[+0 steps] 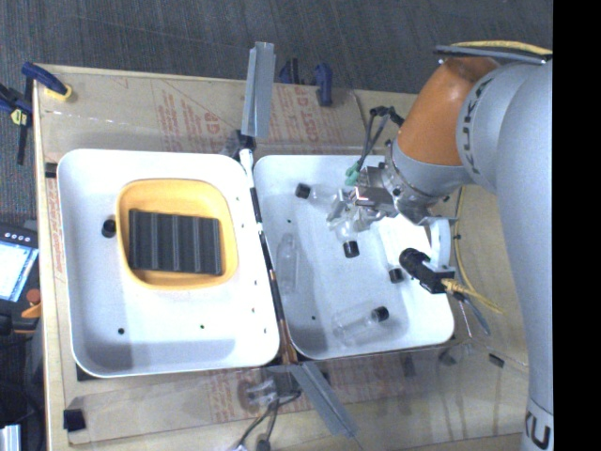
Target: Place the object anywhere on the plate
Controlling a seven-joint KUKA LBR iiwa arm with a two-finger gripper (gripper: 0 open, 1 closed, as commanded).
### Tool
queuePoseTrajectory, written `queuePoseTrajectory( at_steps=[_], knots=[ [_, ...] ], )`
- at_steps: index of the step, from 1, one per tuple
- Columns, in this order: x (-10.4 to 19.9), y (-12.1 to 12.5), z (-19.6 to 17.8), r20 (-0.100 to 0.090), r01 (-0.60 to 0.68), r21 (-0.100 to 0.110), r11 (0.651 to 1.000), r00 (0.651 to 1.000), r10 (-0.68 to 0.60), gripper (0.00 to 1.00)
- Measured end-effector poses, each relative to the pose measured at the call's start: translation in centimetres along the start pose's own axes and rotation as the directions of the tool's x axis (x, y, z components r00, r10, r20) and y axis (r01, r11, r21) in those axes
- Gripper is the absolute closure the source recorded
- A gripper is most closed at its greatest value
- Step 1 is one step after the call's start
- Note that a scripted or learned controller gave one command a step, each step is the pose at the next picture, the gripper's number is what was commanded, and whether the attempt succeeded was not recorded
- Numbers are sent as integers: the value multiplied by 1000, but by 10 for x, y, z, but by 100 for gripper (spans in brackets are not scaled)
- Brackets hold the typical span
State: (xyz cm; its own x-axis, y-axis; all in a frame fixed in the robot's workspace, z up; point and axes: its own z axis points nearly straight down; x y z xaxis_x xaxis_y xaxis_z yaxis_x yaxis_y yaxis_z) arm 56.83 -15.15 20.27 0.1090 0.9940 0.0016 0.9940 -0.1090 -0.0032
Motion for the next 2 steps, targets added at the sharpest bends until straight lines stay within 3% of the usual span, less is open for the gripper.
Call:
queuePoseTrajectory(
  at_steps=[1, 2],
  knots=[
    [54, 18, -51, 2, 215, -2, 977, 977, -215, 100],
    [143, 33, -34, 2, 298, -1, 955, 955, -298, 100]
  ],
)
